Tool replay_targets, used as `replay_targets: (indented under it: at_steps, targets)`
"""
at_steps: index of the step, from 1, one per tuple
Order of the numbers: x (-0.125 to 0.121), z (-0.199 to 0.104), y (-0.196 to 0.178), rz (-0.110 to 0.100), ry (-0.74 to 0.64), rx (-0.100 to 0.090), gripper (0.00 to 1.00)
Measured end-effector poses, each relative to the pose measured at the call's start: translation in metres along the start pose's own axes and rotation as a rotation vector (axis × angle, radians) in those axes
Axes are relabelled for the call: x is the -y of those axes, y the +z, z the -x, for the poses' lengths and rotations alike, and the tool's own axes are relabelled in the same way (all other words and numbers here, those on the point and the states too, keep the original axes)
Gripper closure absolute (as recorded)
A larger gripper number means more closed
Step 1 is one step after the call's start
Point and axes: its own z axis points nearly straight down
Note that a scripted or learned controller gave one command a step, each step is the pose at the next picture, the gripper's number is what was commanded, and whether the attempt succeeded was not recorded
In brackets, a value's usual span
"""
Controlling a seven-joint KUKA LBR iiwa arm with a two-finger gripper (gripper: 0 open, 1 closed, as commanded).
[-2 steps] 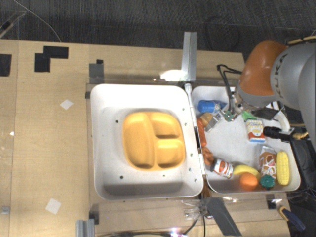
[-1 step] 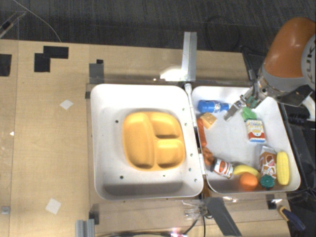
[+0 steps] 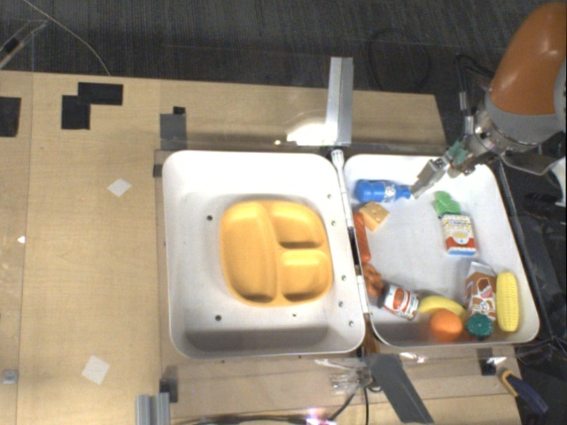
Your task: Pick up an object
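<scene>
Wooden surface (image 3: 80,264) with two white bins side by side. Left bin (image 3: 190,237) carries a yellow divided tray (image 3: 273,251), sitting near its middle.

Right bin (image 3: 416,246) is cluttered. Blue bottle (image 3: 381,190) lies on its side at the far left corner. Just below it, a tan wedge (image 3: 373,215), perhaps cheese; too small to be sure. An orange-red strip (image 3: 362,242) runs along the left wall. Red can (image 3: 400,302) lies tilted near the front, touching a banana (image 3: 440,305). An orange (image 3: 446,325) sits at the front wall, a teal knob-like item (image 3: 479,326) just beside it. Corn cob (image 3: 508,300) stands along the right wall, with a brown packet (image 3: 479,289) next to it. A small red-and-white carton (image 3: 459,234) lies mid-right, a green piece (image 3: 446,204) just above it.

Arm (image 3: 532,69) comes in from the upper right, orange band showing. Gripper (image 3: 427,180) is tilted down toward the far side of the right bin, its tip just beside the blue bottle's cap end. Whether it touches the bottle: cannot tell. Fingers: cannot tell whether apart or together, the tip reads as one slim grey shape. Nothing seen between them.
</scene>
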Motion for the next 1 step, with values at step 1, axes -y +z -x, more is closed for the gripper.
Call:
replay_targets:
  at_steps: [1]
  targets:
    - [0.0192, 0.0045, 0.1245, -0.009, 0.265, -0.005, 0.0]
